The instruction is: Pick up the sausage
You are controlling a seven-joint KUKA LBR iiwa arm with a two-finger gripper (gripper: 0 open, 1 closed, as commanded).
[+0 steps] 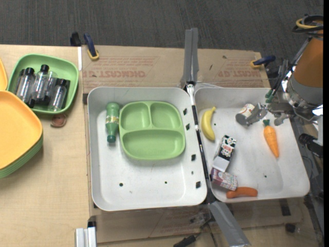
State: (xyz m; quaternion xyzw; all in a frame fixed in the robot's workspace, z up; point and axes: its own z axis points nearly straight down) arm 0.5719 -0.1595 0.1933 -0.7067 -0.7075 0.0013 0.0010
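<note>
Reaching for the sausage from the far edge of the right bin.

Best done by swinging down past the carrot to the bin's near edge, aligning across the sausage's short width, clear of the carton touching its left end. Gripper up near the bin's far right corner, well apart from the target, gripping nothing visible; spread of the pincer impossible to tell here.

The cardboard sheet behind the two bins carries red printed lettering, seen upside down. The left print reads "CHEMCAST". The right print begins "GP"; the rest is too small to read.
</note>
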